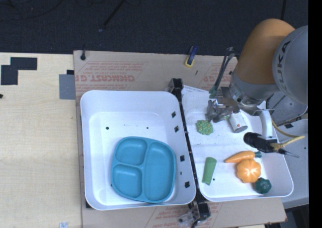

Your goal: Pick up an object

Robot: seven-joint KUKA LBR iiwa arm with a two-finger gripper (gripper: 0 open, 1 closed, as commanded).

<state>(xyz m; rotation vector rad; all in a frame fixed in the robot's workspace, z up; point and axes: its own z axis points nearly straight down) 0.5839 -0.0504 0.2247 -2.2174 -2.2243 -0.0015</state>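
gripper (217,112) hung over right bin (282,189), jaws' state unreadable | green broccoli piece (204,127) lay just below-left of it, far-left in bin | likely light, bumpy, rigid toy; pinch across crown

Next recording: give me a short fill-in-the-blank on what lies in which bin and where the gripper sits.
1. The light blue divided plastic plate lies in the ____ white bin.
2. The gripper hangs over the right white bin, just above the small bumpy ____ object.
3. The round orange fruit lies directly below the orange ____ in the view.
4. The green cylinder lies to the ____ of the round orange fruit.

Missing words: left; green; carrot; left
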